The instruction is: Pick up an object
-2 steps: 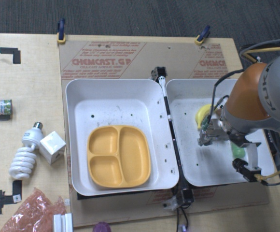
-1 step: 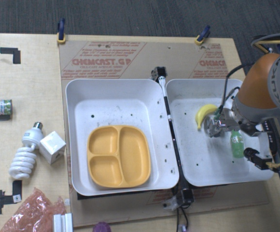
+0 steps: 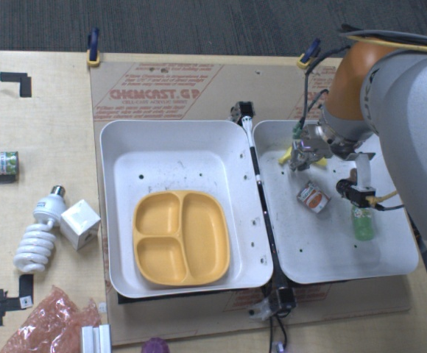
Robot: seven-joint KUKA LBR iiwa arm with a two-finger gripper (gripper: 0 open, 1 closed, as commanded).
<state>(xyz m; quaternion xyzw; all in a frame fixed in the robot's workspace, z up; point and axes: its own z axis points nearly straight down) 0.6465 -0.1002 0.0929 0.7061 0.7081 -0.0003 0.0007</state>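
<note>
My gripper (image 3: 300, 157) is low in the back left part of the right bin (image 3: 390, 259), and the arm comes in from the right above it. A small yellow thing (image 3: 286, 157) shows just left of the gripper, and I cannot tell whether it is held. On the bin floor in front of the gripper lies a small red and white object (image 3: 313, 198). A green object (image 3: 362, 224) lies further right. In the left bin (image 3: 118, 197) sits a yellow divided plate (image 3: 182, 237).
Left of the bins, on the bench, lie a white spiral bulb (image 3: 37, 235), a white cube (image 3: 80, 223) and a green can (image 3: 1, 164). A pink mesh bag (image 3: 48, 323) sits at the front left. The wall (image 3: 261, 204) between the bins runs close to the gripper's left.
</note>
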